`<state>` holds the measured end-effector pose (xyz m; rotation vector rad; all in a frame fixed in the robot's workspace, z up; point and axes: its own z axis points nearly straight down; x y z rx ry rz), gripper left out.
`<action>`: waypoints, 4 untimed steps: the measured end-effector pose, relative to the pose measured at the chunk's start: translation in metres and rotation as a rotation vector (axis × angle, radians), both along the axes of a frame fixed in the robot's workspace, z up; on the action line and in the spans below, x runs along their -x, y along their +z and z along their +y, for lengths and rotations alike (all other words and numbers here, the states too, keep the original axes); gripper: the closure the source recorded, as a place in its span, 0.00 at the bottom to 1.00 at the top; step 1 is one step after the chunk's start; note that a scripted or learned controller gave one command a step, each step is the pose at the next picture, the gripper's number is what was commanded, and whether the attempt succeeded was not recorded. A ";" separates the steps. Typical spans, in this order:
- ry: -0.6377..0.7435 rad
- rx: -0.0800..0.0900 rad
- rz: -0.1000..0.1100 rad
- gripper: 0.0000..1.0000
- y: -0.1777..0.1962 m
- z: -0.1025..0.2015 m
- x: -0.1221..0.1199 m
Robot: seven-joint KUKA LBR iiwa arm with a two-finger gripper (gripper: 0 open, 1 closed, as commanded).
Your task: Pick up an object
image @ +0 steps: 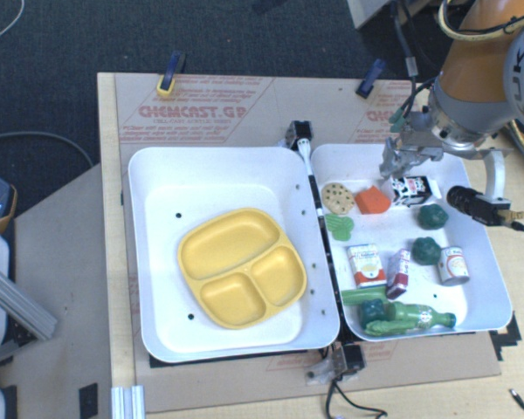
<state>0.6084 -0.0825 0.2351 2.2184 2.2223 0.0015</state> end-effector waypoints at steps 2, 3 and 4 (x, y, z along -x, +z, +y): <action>-0.002 0.000 0.003 1.00 -0.019 -0.005 -0.006; -0.003 0.000 0.004 1.00 -0.019 -0.008 -0.003; -0.001 0.000 0.004 1.00 -0.019 -0.001 0.003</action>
